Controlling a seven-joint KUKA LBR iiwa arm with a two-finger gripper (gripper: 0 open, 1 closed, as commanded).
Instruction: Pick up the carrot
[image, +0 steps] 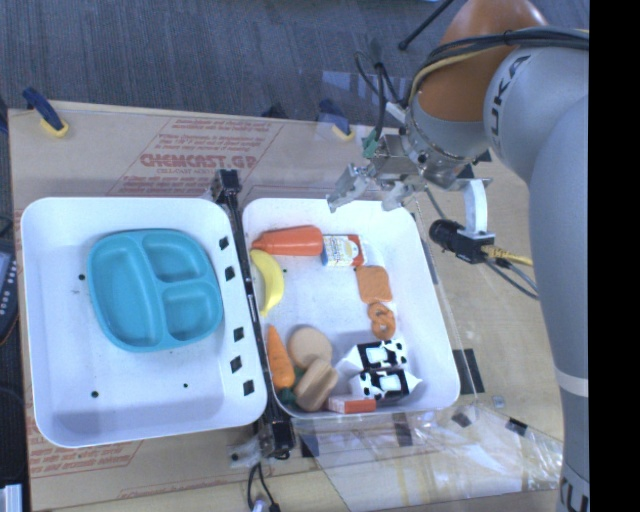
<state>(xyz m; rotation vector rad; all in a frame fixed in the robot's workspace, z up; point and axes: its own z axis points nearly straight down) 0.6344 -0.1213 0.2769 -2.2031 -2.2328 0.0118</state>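
Carrot (280, 358) lying low in right bin (428, 300), beside the banana (267, 280). Claw (366, 189) open, holding nothing, above that bin's top edge.

red "chemcast gp" lettering printed on the brown paper sheet (190, 150) along the bench's far edge, smaller lines around it unreadable

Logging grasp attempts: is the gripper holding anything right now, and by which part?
Nothing is held. The gripper hangs open above the right bin's far rim; the carrot lies in that bin.
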